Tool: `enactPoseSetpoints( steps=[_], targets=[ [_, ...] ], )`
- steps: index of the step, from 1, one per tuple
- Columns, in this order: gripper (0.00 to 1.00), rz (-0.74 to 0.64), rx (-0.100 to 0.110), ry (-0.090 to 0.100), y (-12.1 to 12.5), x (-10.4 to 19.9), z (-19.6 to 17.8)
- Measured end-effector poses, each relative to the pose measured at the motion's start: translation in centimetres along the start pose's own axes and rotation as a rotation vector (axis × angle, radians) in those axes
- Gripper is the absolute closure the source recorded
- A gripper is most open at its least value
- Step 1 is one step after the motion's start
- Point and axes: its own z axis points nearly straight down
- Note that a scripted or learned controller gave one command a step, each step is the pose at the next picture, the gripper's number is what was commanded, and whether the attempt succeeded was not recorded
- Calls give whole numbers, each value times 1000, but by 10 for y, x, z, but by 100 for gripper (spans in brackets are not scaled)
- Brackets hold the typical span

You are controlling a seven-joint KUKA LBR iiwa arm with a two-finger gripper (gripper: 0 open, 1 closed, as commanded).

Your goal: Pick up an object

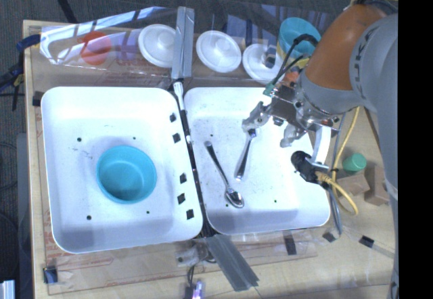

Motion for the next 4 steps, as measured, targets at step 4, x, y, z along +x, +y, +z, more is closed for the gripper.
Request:
enactPoseSetpoints(
  steps=[4],
  targets=[
    [0,-147,5,1,-2,-4,24]
  ],
)
